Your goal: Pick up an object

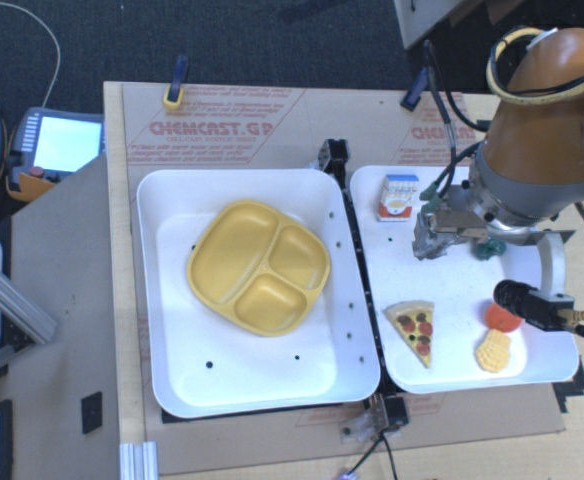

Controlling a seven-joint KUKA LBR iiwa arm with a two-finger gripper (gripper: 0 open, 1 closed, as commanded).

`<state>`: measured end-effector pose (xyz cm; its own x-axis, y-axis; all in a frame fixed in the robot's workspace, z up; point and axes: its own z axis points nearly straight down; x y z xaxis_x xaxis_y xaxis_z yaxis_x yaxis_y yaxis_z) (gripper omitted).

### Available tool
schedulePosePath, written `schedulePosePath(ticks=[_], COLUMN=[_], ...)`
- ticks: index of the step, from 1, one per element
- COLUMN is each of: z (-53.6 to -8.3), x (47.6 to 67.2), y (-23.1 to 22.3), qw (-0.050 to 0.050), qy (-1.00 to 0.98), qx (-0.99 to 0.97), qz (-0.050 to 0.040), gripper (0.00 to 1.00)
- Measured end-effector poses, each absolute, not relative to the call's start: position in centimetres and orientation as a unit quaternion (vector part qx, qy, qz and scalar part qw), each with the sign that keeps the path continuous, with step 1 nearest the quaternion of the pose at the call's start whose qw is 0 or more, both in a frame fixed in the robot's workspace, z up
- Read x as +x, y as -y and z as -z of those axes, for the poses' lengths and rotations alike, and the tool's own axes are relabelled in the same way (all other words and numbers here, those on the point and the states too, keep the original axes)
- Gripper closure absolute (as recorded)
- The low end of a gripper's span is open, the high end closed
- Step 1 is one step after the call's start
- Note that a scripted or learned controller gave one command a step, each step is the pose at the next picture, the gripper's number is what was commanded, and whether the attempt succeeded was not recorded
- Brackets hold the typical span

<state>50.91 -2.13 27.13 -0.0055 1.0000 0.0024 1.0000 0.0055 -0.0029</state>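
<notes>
My tool [438,236] hangs low over the right bin [562,373], toward its far edge and just inside from the divider where the two bins meet. From this slanted camera the metal at my wrist covers the tips, so I cannot tell how the tool is set, and I see nothing caught in it.

I judge I am placed here because the nearest candidates sit around this spot. A small carton [398,196] stands in the far left corner of the right bin, just beside my tool. Something small and green [489,250] lies close on the tool's other side, partly hidden by my wrist.

Nearer the front edge of that bin lie a pizza slice toy [415,330], a pale yellow toy [493,351] and a red piece [502,317], the red one touching a black fitting on my arm.

The left bin [167,358] carries a yellow divided plate [258,267], lying flat near its middle, its three compartments bare. It looks too broad and shallow for an easy pinch, so the small things on my side seem the better choice.
</notes>
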Motion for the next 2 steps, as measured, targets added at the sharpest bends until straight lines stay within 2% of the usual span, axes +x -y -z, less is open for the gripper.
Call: schedulePosePath(ticks=[1, 2], z=[-25.8, -24.9], x=[51.1, 49.5], y=[-3.3, -9.0], qw=[0.002, 0.002], qy=[0.709, 0.709], qx=[-0.705, -0.705], qz=[-0.0007, -0.0007], gripper=[1.0, 1.0])
